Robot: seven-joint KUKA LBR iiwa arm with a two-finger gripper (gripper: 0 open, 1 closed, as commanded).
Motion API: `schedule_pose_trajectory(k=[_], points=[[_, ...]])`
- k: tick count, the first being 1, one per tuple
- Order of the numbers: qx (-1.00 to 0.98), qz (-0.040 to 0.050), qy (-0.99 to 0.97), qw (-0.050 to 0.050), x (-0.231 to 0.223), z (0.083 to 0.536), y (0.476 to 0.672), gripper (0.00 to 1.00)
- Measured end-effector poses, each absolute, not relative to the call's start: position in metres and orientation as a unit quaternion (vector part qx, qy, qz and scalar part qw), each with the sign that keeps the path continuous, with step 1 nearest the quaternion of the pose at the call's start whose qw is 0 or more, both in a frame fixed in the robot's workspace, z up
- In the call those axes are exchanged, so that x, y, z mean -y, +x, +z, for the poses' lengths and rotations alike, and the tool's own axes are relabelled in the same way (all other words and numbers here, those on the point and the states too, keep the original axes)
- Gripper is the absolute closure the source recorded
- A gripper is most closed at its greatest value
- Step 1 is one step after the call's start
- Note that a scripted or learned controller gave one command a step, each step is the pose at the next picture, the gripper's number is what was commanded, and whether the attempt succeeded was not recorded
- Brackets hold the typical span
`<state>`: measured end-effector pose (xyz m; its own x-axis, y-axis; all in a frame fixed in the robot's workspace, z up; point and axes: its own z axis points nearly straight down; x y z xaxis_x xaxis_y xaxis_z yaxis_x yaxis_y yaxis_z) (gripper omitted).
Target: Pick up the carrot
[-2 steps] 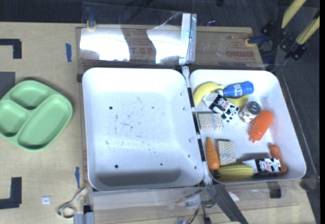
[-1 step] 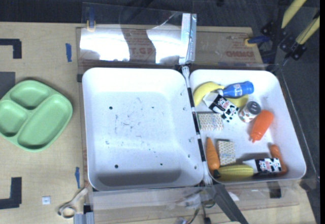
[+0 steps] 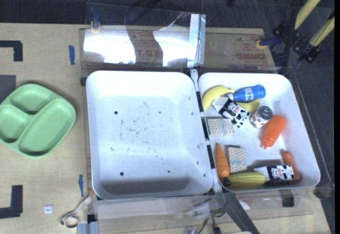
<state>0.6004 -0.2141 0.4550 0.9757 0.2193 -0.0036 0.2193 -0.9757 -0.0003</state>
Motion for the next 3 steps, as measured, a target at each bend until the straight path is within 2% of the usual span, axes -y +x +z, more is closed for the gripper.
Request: schedule_pose_trajectory(k=[3], points=[[-0.118, -0.0024, 0.993, 0.001, 0.207, 0.486, 0.605, 1.0]])
